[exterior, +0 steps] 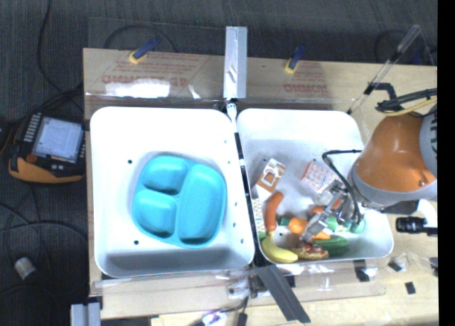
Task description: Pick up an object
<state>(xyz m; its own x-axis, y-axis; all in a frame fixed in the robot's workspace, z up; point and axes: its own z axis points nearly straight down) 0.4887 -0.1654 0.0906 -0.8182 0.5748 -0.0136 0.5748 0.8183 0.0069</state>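
Gripper (pixel 333 211): low in the right bin (pixel 298 129), over the toy pile; grip on anything cannot be told.
Pile: glossy plastic sausage (pixel 272 210), curved yellow banana (pixel 278 251), small printed box (pixel 271 174).
Left bin (pixel 114 129): smooth blue three-compartment tray (pixel 179 199).

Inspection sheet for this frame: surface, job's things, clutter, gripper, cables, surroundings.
Surface: wooden bench bearing two white bins.
Job's things: right bin holds toy food: banana, sausage, small cartons.
Clutter: blue divided tray in left bin.
Gripper: gripper low over the food pile; grasp cannot be told.
Cables: black cable at the arm; cords on the floor.
Surroundings: dark carpet, handheld device at left.
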